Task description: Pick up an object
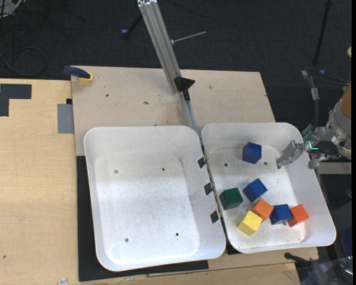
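The right bin [225, 141] holds several small cubes. One blue cube [252, 153] sits alone toward the back. Nearer the front lie a green cube [230, 198], a second blue cube [255, 189], an orange cube [263, 208], a yellow cube [250, 222], a third blue cube [280, 214] and a red-orange cube [298, 215]. My gripper [289, 154] hangs over the bin's right rim, to the right of the lone blue cube and apart from it. I see nothing held in it.
The left bin [142, 195] lies beside the right one, with black clips along the shared rim. A slanted aluminium bar [163, 43] rises behind the bins. A blue and yellow clamp [78, 73] sits at the bench's back left corner.
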`<state>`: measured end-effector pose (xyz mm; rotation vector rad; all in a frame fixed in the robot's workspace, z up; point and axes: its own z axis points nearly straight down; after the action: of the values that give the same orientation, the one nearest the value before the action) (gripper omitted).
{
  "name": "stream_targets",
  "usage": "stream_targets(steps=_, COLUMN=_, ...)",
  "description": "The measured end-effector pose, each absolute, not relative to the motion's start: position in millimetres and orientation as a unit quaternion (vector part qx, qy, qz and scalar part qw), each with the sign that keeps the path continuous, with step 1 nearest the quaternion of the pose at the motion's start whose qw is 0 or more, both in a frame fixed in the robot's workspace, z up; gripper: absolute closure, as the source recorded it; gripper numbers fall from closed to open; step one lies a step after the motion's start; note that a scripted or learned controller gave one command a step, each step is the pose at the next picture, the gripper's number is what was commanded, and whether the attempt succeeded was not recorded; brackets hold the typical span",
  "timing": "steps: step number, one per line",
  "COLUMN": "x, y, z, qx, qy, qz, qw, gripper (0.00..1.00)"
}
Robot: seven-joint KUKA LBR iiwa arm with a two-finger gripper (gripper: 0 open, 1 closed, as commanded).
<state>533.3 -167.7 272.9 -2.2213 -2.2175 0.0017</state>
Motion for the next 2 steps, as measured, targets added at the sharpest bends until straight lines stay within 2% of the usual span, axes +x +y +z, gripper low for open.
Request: stream_targets(steps=2, x=534.6, y=-156.6, z=161.6, qx=-0.708, qy=-0.706, qz=0.0020, qw=0.004, gripper=0.00)
